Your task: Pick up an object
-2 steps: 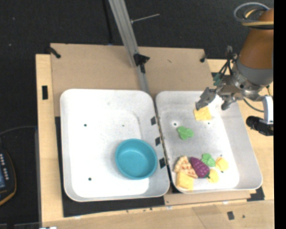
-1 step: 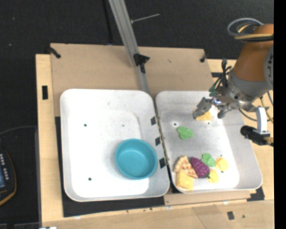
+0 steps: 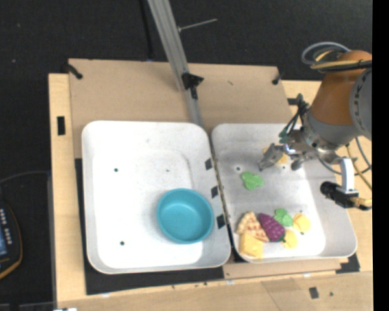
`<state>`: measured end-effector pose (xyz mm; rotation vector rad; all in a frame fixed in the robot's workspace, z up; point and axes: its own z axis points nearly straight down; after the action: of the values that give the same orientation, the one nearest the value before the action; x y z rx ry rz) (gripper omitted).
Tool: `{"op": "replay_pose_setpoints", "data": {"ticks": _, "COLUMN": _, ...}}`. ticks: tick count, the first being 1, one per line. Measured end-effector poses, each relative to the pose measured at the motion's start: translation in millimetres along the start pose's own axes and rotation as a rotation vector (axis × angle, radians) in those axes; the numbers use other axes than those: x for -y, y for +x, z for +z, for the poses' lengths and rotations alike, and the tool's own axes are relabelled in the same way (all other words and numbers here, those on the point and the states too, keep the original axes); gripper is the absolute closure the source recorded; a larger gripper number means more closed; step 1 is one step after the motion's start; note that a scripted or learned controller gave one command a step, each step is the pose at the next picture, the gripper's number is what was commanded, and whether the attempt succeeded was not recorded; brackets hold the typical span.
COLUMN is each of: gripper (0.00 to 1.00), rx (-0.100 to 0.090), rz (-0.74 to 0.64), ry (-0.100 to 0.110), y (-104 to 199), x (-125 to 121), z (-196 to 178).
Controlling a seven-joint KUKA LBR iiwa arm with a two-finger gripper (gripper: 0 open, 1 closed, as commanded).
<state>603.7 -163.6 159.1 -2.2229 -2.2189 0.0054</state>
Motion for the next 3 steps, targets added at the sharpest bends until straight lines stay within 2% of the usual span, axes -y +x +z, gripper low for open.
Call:
{"op": "replay_pose_setpoints", "data": {"ticks": 1, "gripper": 1.00, "rx": 0.000, "rz": 0.004, "ry": -0.007, "y": -0.7, "x": -1.7, "z": -13.7}}
{"op": "replay_pose_setpoints", "data": {"ticks": 2, "gripper": 1.00, "rx": 0.000, "rz": 0.003, "ry": -0.009, "y": -6.9, "x": 2.2, "z": -59.5}}
{"op": "replay_pose_setpoints", "data": {"ticks": 3, "gripper": 1.00, "rx": -0.001, "rz": 0.001, "ry": -0.007, "y": -8.6, "x": 1.5, "z": -76.6}}
